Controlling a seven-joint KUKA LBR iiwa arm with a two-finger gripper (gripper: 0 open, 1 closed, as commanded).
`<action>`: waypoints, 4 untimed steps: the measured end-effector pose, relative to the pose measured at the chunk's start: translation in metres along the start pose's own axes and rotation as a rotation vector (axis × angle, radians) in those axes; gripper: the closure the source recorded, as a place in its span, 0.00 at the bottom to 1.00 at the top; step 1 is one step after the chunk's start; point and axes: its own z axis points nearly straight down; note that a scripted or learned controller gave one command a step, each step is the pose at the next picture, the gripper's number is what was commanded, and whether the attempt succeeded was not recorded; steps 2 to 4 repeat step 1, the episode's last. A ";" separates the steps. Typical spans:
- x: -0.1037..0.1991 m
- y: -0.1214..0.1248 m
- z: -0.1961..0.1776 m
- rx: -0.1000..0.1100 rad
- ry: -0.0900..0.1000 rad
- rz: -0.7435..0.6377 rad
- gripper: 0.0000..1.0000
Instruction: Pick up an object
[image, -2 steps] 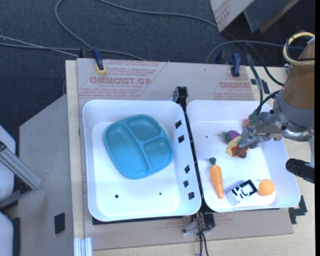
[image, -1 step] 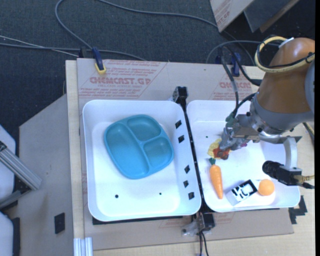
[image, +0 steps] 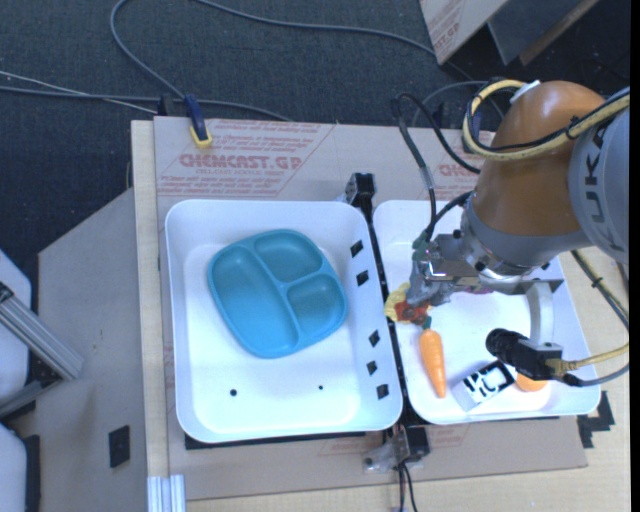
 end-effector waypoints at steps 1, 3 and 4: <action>0.061 -0.008 0.020 0.003 0.001 -0.002 1.00; 0.061 -0.008 0.020 0.003 0.001 -0.002 1.00; 0.061 -0.008 0.020 0.003 0.001 -0.002 1.00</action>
